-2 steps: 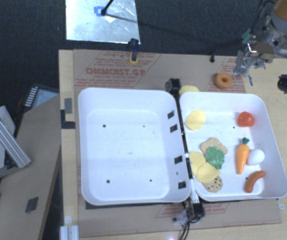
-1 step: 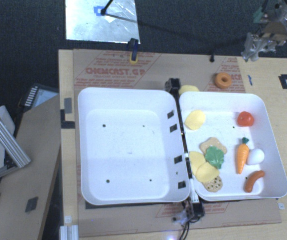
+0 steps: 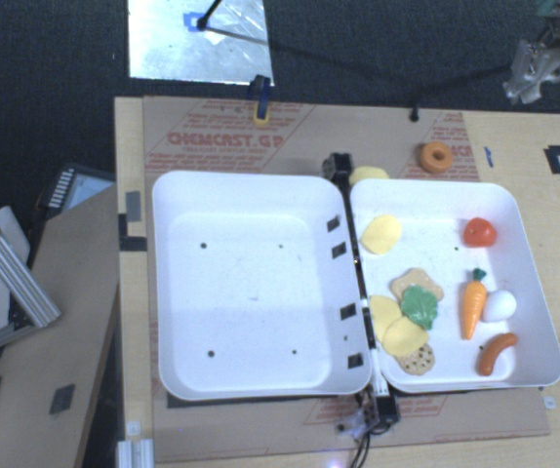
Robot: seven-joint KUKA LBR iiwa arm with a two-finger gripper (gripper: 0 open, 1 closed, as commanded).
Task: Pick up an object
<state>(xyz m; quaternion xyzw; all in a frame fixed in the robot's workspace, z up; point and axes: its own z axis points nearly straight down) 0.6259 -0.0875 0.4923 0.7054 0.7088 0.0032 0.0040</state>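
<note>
Mia: Since the hand (image 3: 545, 71) is way up past the far right corner of the right bin (image 3: 527, 224), what can it grab?

Ben: Maybe the carrot (image 3: 472, 303). It lies in the right bin, just left of the egg (image 3: 500, 305) and below the tomato (image 3: 479, 231).

Mia: Which way is the carrot from the hand?

Ben: Toward us and a bit left, well apart. Its long side runs from far to near, green top away from us.

Mia: Is the hand open or closed?

Ben: I cannot tell; it is too small and blurry. I see nothing in it.

Mia: And the sausage (image 3: 495, 351)?

Ben: Nearer us than the carrot, by the bin's front edge.
</note>
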